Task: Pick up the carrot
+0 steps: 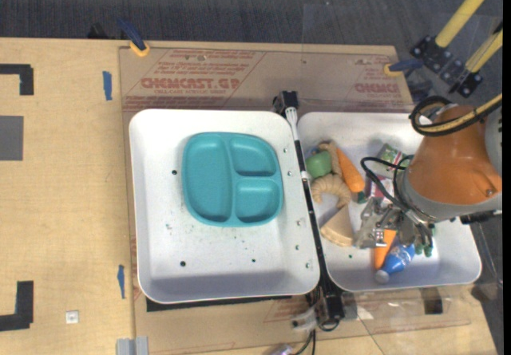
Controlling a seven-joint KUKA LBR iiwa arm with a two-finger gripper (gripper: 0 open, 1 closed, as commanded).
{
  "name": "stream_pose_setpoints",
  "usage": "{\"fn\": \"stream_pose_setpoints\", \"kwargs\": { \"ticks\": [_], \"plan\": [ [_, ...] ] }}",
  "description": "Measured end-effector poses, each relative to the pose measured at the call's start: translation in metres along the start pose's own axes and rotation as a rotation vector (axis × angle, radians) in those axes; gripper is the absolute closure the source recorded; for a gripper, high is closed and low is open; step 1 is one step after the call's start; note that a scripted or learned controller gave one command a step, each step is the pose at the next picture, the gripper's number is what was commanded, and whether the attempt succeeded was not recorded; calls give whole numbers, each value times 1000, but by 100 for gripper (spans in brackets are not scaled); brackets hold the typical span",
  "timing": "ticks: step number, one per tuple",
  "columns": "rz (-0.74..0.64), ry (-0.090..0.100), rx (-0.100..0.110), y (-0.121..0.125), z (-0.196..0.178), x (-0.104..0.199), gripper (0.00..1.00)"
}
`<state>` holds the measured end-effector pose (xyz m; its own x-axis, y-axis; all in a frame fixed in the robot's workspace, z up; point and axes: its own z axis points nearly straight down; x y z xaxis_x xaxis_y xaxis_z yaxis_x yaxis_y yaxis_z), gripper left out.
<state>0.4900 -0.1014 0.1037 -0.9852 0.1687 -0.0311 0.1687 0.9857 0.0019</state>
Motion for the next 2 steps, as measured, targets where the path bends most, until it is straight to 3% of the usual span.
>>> {"fn": "stream_pose_setpoints", "kwargs": {
  "ticks": [1,2],
  "plan": [
    [0,2,0,0,1,1,0],
    [-150,15,-6,-26,13,1,0]
  ]
}}
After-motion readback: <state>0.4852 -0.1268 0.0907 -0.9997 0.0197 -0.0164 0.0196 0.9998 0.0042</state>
